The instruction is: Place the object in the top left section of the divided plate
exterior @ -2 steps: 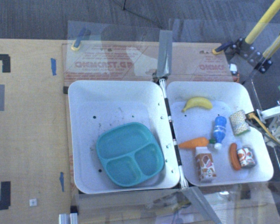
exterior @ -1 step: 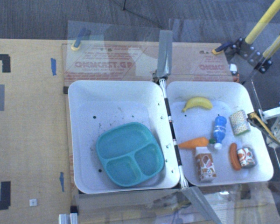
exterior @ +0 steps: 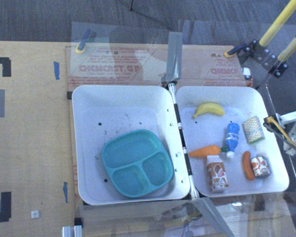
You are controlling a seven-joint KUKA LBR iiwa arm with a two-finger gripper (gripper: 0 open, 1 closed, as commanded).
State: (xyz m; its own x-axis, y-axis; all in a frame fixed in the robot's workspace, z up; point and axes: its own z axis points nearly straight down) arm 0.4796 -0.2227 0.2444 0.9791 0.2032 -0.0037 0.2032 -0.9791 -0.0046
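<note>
A teal divided plate (exterior: 137,169) lies in the front part of the left white bin (exterior: 118,107). It has one large section toward the upper left and two smaller ones along its lower right, and nothing lies in any of them. The loose objects are in the right bin (exterior: 246,100): a yellow banana (exterior: 209,109), a blue bottle (exterior: 231,137), an orange carrot (exterior: 204,151), a small red-and-white carton (exterior: 217,176), a red sausage (exterior: 247,165), a small can (exterior: 260,166) and a yellowish patterned block (exterior: 253,129).
A metal divider (exterior: 173,63) runs behind the seam between the bins. Yellow poles with a black clamp (exterior: 266,56) stand at the back right. A white and yellow fixture (exterior: 286,125) pokes in at the right bin's edge. The wooden bench (exterior: 29,132) extends left.
</note>
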